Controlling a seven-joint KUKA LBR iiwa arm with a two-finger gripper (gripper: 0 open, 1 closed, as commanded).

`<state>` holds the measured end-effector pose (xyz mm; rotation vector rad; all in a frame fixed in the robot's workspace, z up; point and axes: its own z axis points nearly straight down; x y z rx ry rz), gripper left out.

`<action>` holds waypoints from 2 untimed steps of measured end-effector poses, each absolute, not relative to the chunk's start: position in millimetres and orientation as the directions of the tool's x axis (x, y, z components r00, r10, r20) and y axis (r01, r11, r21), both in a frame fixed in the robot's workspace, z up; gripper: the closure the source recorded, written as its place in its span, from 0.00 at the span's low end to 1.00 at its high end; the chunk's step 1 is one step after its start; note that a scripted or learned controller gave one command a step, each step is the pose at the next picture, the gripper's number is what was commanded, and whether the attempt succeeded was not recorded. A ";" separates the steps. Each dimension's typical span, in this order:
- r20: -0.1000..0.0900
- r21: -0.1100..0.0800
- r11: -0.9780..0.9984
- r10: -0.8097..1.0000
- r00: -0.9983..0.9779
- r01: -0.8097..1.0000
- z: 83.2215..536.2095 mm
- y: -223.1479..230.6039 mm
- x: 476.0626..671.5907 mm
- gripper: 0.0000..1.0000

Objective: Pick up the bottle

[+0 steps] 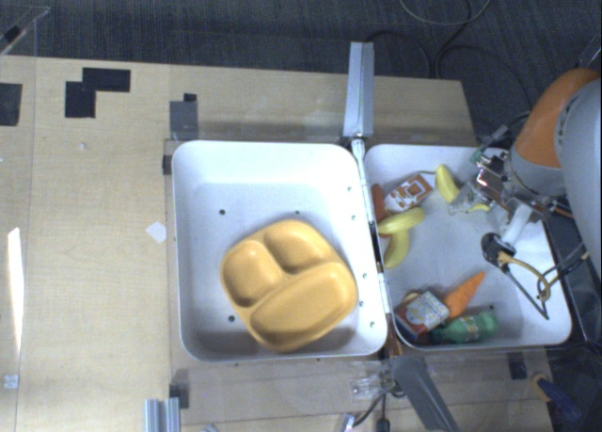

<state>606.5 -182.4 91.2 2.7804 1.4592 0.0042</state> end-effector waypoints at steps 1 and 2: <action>-0.003 -0.009 -0.709 0.705 0.709 0.705 119.8 -189.5 668.3 0.00; 0.002 0.004 -0.696 0.718 0.696 0.718 249.3 -195.7 651.8 0.00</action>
